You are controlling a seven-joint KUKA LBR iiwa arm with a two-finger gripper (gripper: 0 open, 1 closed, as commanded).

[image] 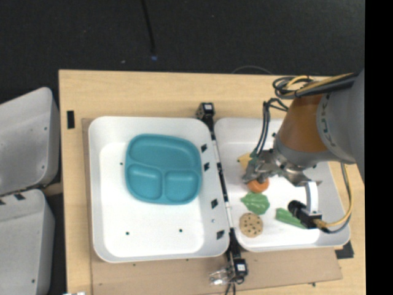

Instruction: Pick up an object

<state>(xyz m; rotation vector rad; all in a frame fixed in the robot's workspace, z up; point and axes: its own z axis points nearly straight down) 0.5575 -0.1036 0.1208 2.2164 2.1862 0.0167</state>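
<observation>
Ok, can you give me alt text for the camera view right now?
The gripper is low in the right bin, right at an orange item, with a green leaf, a cookie and a green piece nearby. The left bin holds a teal divided plate.

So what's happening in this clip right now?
A grey robot arm with an orange band reaches in from the right over the right-hand bin. Its gripper is down among small items there, right at an orange object; a grasp cannot be confirmed from this view. Just below lie a green leafy piece, a cookie and another green item. The left bin holds a teal divided plate, untouched.
</observation>
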